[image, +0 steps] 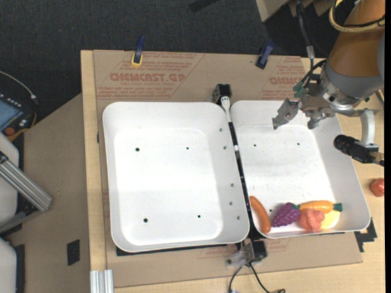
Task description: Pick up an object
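Two shallow white bins side by side on a brown board, left bin (122, 163) bare of objects, right bin (342, 182) with a small cluster along its near edge. Lay there, left to right: an orange sausage-shaped toy (259, 214) tilted against the near-left corner, a bunch of purple grapes (285, 214) just beside it, a pink-red piece (311, 219) touching the grapes, a yellow piece (330, 220) behind and under that, and an orange carrot (320, 206) with a green tip resting across the top of the pile. All close together, some touching.

Hung over the far part of the right bin, well apart from the cluster: the gripper (299, 116), reaching in from the right on the grey arm with its orange band (360, 41). Fingers spread wide, nothing between them, tips above bare white floor.

Lay outside the bins, at the right margin of the bench: a small red-orange object (379, 187). Clipped to the far edge of the board: two blue clamps (139, 50).
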Controlling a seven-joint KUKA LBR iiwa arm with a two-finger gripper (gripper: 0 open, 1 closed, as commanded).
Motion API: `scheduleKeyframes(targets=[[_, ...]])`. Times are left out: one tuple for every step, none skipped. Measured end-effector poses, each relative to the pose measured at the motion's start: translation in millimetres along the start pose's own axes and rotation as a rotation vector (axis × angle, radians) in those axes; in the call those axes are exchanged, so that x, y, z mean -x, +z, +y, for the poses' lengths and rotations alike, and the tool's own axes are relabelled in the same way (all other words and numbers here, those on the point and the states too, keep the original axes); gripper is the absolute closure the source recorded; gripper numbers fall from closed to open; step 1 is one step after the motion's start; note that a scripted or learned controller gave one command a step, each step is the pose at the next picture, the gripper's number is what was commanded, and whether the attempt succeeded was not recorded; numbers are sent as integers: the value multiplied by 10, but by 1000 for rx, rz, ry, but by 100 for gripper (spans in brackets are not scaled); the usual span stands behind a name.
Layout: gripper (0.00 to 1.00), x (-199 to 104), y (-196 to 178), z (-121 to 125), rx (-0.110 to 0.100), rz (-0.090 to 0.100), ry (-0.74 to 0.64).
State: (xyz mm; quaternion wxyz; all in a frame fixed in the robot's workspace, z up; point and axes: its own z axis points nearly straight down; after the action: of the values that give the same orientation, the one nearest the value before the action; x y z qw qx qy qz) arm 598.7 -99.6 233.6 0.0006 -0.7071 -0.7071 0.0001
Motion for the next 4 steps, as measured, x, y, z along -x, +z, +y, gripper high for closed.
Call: scheduleKeyframes(targets=[[0,675,-466,-505,5,-4,7],[0,490,49,-1030,-8,3,2],[0,501,21,-999,1,-1,1],[0,130,1035,-1216,-9,4,-1]])
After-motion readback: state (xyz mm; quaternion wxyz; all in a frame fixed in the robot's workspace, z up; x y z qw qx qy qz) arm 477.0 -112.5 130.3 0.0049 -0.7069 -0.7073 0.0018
